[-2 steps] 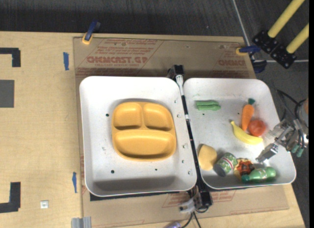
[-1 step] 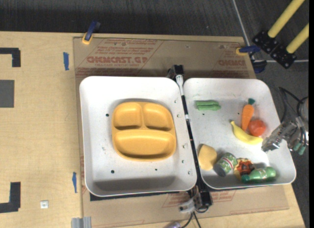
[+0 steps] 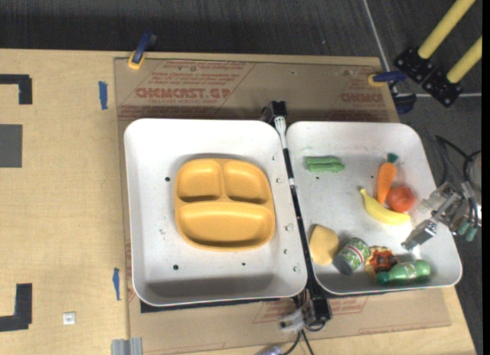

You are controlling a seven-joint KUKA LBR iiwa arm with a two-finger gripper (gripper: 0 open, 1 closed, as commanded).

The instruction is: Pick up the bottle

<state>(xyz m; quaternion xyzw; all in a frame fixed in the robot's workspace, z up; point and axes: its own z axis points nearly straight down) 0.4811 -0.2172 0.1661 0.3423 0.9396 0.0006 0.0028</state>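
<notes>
Your tool (image 3: 426,230) sits at the right rim of the right bin (image 3: 348,135), low over its right side, and only the metal end of it is clear to you. Whether it is open or closed, you cannot tell from this angle; nothing visible is caught in it.

Just below and to the left of the tool lies the bottle (image 3: 403,271), green, on its side along the bin's near wall, close to the near right corner. Touching its left end you see a small red and yellow item (image 3: 380,258) too cluttered to identify, and next to that a can (image 3: 351,255) tipped on its side. Left of the can rests a pale yellow rounded piece (image 3: 323,244) against the bin's left wall.

Further up you have a banana (image 3: 383,210), with a tomato (image 3: 400,197) touching it and a carrot (image 3: 385,180) leaning beside both. A flat green piece (image 3: 324,164) lies alone near the far left of that bin.

The left bin (image 3: 153,193) holds a yellow divided tray (image 3: 224,200) at its centre. Both bins rest on a cardboard sheet (image 3: 230,86) on your counter (image 3: 53,193).
</notes>
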